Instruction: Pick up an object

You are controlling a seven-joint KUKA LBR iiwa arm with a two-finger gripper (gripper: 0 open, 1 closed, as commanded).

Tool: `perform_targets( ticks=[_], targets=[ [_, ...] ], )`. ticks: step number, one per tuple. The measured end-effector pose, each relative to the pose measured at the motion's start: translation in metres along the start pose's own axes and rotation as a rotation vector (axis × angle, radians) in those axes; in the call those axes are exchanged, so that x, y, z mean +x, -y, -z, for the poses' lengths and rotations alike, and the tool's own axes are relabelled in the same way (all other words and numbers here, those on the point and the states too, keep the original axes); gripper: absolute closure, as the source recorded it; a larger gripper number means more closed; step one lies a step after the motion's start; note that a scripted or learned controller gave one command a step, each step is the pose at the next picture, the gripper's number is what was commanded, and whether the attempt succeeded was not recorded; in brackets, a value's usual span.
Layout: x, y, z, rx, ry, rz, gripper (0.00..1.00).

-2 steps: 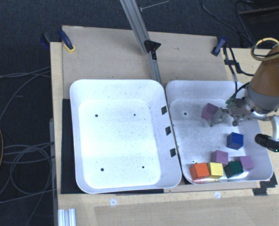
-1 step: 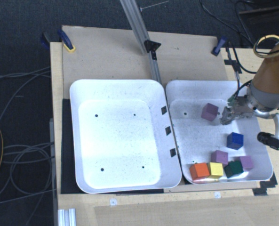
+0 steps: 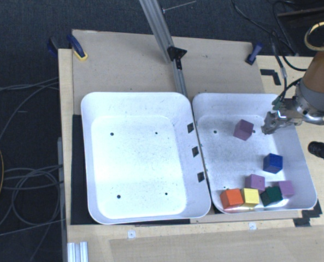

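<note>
My claw (image 3: 270, 125) sits just beside the purple cube (image 3: 243, 129); I can't tell its spread, so descending might nudge the cube away.

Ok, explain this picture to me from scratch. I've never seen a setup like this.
One camera looks down at a slant on a wooden bench holding two shallow white bins. The left bin shows only dark specks. The right bin holds small blocks: a purple one on its own near the top, a blue one lower down, and a cluster at the bottom edge of orange, yellow, green and two more purple. The grey machine entering from the right is a robot arm; its gripper hangs just right of the lone purple block. Nothing is visibly held.
</note>
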State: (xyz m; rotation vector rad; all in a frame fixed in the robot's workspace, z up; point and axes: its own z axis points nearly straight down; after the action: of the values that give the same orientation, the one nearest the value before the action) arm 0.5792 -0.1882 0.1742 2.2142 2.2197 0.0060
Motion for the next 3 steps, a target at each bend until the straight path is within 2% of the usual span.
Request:
perform_targets(
  ticks=[1,2,3],
  targets=[
    [-0.003,-0.010,0.061,-0.002,0.001,0.000,1.00],
    [-0.003,-0.012,0.071,0.003,0.000,-0.001,1.00],
    [0.059,-0.013,0.074,0.007,-0.005,0.005,1.00]
  ],
)
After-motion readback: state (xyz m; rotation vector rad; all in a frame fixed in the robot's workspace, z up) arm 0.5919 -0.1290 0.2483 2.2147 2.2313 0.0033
